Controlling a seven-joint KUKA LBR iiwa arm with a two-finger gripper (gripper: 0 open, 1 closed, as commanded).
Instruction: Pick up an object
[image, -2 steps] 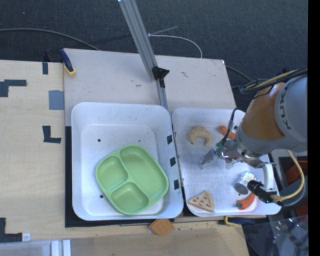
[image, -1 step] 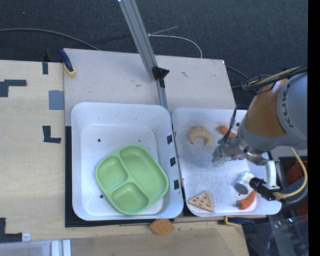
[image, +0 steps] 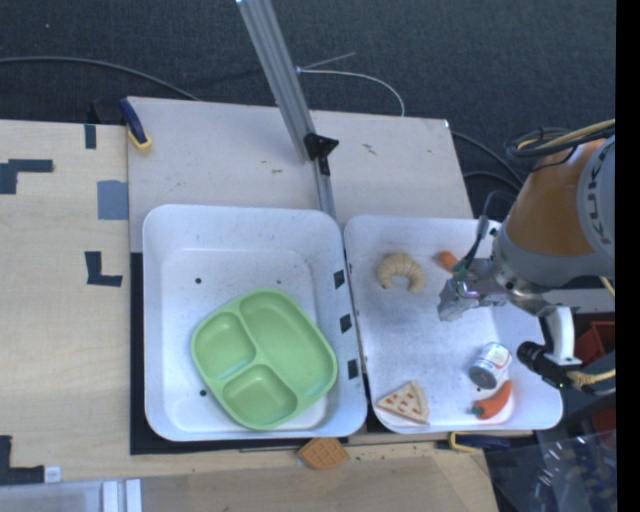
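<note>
Two shallow white plastic bins with rounded corners were seen side by side on the bench. In the left bin (image: 170, 240) a smooth, light green tray (image: 263, 357) with three compartments was lying flat near the front. The right bin (image: 420, 340) held several small toy foods: a tan, curved croissant (image: 401, 270) near the back, a triangular pizza slice (image: 404, 402) with a red pattern at the front edge, a short shiny can (image: 489, 364) lying tilted toward the front right, and an orange carrot (image: 495, 401) with a green end just beside the can. A small orange piece (image: 446, 259) was seen at the back, close to the gripper; its shape could not be told. A round brown biscuit (image: 322, 454) was lying on the bench, in front of the bins. The grey arm (image: 560, 220) with its orange band was reached in from the right, and the metal gripper (image: 455, 303) was placed low over the right bin, right of the croissant. Nothing was seen between it; whether the claw was wide or narrow could not be told.
</note>
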